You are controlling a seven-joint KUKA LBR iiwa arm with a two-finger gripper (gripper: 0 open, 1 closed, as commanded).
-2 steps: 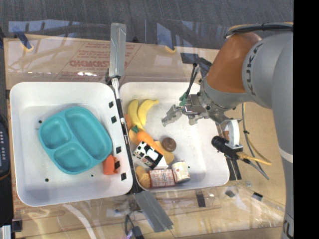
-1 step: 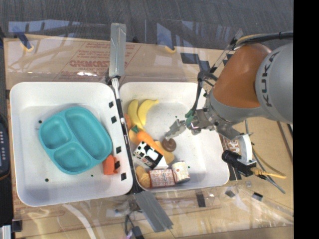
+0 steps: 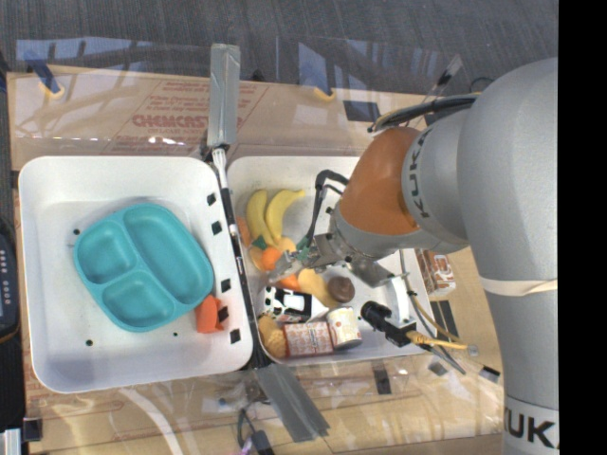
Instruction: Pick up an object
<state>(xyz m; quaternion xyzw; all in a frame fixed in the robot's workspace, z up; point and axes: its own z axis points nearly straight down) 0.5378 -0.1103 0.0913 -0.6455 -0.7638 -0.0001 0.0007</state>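
Note:
The right bin (image 3: pixel 285 171) holds a heap of toy food. Two yellow bananas (image 3: pixel 268 214) lie at its upper left, with an orange fruit (image 3: pixel 272 257) just below them. Lower down are a black-and-white item (image 3: pixel 285 301), a yellowish fruit (image 3: pixel 311 281), a brown round piece (image 3: pixel 340 289), a pink box (image 3: pixel 308 339) and a white can (image 3: pixel 344 328). My gripper (image 3: pixel 315 248) hangs low over the middle of this heap, right of the orange fruit and below the arm's orange band (image 3: pixel 379 192). The wrist hides the bin's centre and right half.
The left bin (image 3: pixel 57 183) carries a teal divided plate (image 3: pixel 142 265) and a small orange object (image 3: pixel 208 315) near its lower right corner. A grey divider strip (image 3: pixel 224 93) runs between the bins. The arm's grey body (image 3: pixel 517 188) covers the right side.

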